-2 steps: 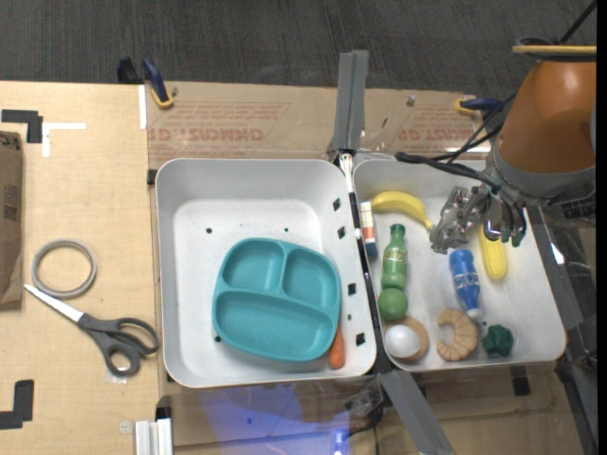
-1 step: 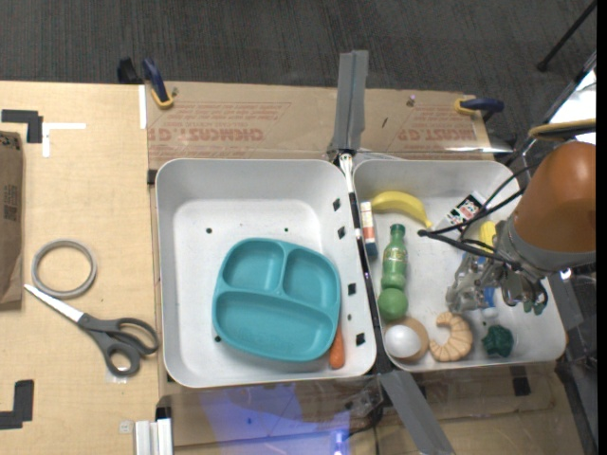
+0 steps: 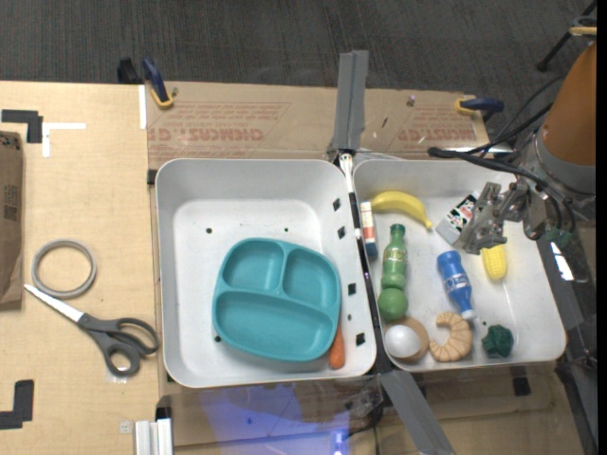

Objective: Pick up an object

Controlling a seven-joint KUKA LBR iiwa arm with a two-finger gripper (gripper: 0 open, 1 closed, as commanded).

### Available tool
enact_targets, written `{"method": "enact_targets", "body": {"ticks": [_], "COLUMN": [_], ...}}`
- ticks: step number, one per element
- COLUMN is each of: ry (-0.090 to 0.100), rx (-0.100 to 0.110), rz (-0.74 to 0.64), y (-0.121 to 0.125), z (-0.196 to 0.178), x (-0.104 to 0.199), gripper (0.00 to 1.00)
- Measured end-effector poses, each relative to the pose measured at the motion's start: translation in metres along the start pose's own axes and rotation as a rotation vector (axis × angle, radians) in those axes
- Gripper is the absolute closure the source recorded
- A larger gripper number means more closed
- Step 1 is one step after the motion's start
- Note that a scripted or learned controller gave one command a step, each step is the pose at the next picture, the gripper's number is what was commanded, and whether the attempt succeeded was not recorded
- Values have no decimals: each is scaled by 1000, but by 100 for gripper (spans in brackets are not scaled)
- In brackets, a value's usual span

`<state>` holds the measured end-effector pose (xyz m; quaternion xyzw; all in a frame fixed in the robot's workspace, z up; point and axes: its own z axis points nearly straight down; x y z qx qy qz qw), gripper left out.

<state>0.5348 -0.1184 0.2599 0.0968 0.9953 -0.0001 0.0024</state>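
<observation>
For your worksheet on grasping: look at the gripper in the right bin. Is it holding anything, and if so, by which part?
It cannot be told. The gripper hangs just above the corn cob, beside a small card, but nothing shows between its fingers.

banana (image 3: 402,206): I see it yellow, curved, lying flat at the far end of the right bin (image 3: 541,349).
green bottle (image 3: 394,273): on its side, cap pointing away, left of the bin's middle.
blue bottle (image 3: 455,282): on its side, just right of the green bottle.
corn cob (image 3: 493,262): yellow, short, right of the blue bottle.
croissant (image 3: 452,337): tan, at the bin's near edge.
white ball (image 3: 405,339): touching the croissant's left.
broccoli (image 3: 497,339): dark green, right of the croissant.
</observation>
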Motion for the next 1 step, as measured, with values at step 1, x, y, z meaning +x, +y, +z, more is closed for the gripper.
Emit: {"method": "enact_targets", "body": {"ticks": [1], "ry": [3], "rx": [0], "rz": [-6], "y": [-9], "z": [168], "x": [57], "gripper": [100]}}
